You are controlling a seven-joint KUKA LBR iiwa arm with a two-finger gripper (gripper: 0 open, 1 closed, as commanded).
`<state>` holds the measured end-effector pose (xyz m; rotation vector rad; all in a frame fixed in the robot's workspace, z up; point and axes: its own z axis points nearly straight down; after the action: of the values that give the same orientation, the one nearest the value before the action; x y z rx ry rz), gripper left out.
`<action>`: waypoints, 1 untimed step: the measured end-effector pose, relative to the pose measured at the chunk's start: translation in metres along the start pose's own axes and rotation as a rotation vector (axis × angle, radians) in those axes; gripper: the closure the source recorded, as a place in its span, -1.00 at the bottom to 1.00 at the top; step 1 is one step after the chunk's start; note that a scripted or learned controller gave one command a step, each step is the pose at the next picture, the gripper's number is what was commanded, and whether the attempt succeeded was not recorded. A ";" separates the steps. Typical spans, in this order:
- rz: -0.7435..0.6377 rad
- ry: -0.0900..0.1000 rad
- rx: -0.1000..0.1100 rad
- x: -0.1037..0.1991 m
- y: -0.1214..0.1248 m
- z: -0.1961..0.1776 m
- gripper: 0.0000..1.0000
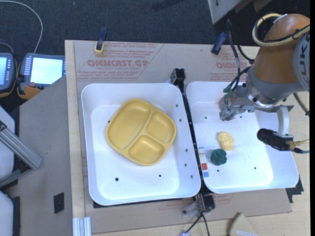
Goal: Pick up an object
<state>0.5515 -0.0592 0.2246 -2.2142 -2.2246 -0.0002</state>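
The bench carries two shallow white bins side by side on a brown board printed with red lettering. The left bin (pixel 93 132) holds one thing: a yellow divided plate (pixel 141 131) with three compartments, lying flat near the bin's middle and turned at an angle to the bin walls. Nothing sits in its compartments. A few small dark dots mark the bin floor around the plate.

The right bin (pixel 246 178) holds two small objects close together in its left half. A pale yellow, bumpy piece that looks like a toy corn cob (pixel 226 140) lies toward the middle of the bin. Just nearer and slightly to its left is a dark green lumpy object (pixel 218 157), perhaps a toy vegetable; the two are just beside each other, and whether they touch is hard to tell. A narrow label strip with red and blue marks (pixel 203 163) runs along the seam between the bins, left of the green object.

The grey arm with its orange band (pixel 280 38) reaches in from the right over the far part of the right bin. The gripper (pixel 227 111) hangs above the bin floor, farther away than the corn cob and well apart from it. Its fingers point down, but their spacing cannot be told from this angle; nothing is seen between them.
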 end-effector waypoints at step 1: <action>-0.002 -0.001 -0.005 0.053 0.003 -0.010 1.00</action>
<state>0.5542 -0.0065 0.2350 -2.2152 -2.2293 -0.0049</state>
